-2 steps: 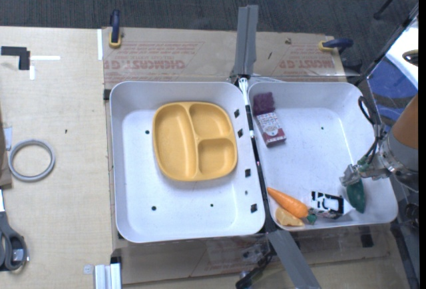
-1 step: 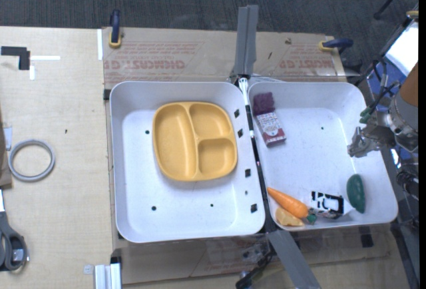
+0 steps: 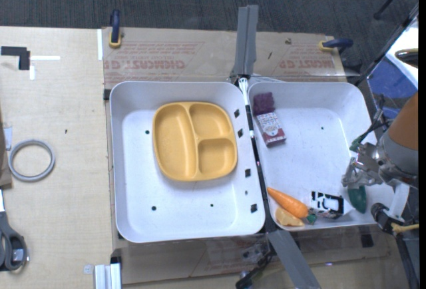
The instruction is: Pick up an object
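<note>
The gripper (image 3: pixel 357 178) hangs at the right bin's (image 3: pixel 313 102) right wall, apparently over a dark green object (image 3: pixel 359 199); finger state unreadable. Nearby lie a black-and-white item (image 3: pixel 327 203), carrot (image 3: pixel 288 201), and red carton (image 3: pixel 271 128). The left bin (image 3: pixel 133 214) holds a yellow divided plate (image 3: pixel 195 141).

Bench (image 3: pixel 60 81) was light wood, with a brown cardboard sheet (image 3: pixel 180 58) laid across its far side, held by a clamp (image 3: pixel 115 29) at the left corner and another clamp (image 3: pixel 336 45) at the right. Two white bins sat side by side on it: left bin (image 3: pixel 133 214), right bin (image 3: pixel 333 98), edges touching. Roll of grey tape (image 3: pixel 29 160) lay flat well left of the bins. Scissors (image 3: pixel 10 248) at the near-left edge.
</note>
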Available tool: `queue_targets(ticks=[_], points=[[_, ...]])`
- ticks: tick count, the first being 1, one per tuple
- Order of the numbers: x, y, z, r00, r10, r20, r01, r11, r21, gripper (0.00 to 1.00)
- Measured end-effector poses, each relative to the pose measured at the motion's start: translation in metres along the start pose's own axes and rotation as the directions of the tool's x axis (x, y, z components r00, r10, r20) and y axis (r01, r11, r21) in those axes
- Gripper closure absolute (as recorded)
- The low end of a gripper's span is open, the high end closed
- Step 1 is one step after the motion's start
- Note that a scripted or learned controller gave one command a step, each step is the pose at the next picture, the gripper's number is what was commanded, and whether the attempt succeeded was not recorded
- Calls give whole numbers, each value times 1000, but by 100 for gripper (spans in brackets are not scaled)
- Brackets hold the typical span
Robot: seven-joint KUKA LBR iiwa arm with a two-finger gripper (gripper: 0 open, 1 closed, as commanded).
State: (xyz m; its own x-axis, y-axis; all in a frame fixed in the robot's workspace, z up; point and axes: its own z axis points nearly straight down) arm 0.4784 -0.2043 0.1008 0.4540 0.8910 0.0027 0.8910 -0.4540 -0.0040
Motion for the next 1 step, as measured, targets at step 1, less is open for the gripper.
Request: queue_targets(ticks=[1], points=[[0,0,-8,1000,-5,2,5,1000,2,100]])
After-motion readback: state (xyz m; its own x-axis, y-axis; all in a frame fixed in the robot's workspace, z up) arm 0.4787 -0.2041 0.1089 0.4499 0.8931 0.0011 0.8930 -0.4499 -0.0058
